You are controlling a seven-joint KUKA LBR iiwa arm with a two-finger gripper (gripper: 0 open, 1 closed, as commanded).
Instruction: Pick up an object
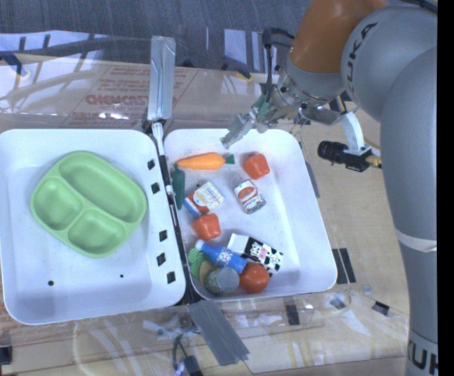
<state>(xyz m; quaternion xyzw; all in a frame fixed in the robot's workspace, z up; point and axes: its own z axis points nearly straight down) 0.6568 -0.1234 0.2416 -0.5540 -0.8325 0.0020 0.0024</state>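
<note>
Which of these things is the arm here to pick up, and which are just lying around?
Part of the job:
- gripper, over the right bin's far edge
- carrot
- red pieces
- small cartons
- blue bottle
- black-and-white carton

Just lying about:
- green divided plate in the left bin
- tape strips on the bench

A divided plate (88,203) lies in the left bin (23,288); toys crowd the right bin (309,225).

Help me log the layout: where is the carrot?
The carrot lies at the right bin's far left corner, just left of a red block.
</note>
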